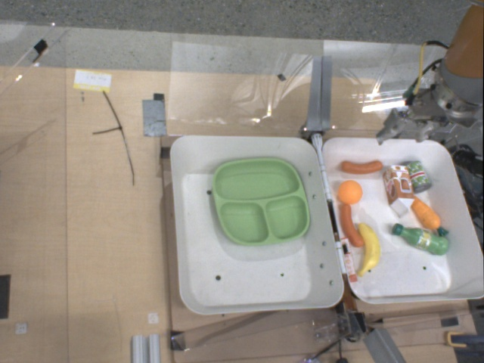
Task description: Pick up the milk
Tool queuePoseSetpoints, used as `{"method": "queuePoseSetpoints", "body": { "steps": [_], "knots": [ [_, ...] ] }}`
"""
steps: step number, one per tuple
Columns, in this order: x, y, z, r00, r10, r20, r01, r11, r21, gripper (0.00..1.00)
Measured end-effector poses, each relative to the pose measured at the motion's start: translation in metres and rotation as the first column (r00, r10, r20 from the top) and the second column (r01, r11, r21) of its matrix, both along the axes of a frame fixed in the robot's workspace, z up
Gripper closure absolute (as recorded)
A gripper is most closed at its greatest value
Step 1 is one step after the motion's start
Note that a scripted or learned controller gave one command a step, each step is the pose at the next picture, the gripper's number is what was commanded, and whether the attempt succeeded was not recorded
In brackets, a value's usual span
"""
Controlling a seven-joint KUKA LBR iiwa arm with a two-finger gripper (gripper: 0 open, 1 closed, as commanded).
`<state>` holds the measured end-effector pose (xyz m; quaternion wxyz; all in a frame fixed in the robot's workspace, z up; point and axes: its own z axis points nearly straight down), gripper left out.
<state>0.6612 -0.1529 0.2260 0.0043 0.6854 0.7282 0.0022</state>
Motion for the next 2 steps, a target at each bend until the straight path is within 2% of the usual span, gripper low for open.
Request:
{"method": "queuePoseSetpoints", "body": {
  "steps": [1,2],
  "knots": [
    [-0.014,-0.052,-0.076,0.956,0.292,-0.004,-0.292,0.956,-0.002,0.00],
    [-0.021,-0.076,-0.115,0.872,0.489,0.020,-0.489,0.872,-0.027,0.00]
  ]
}}
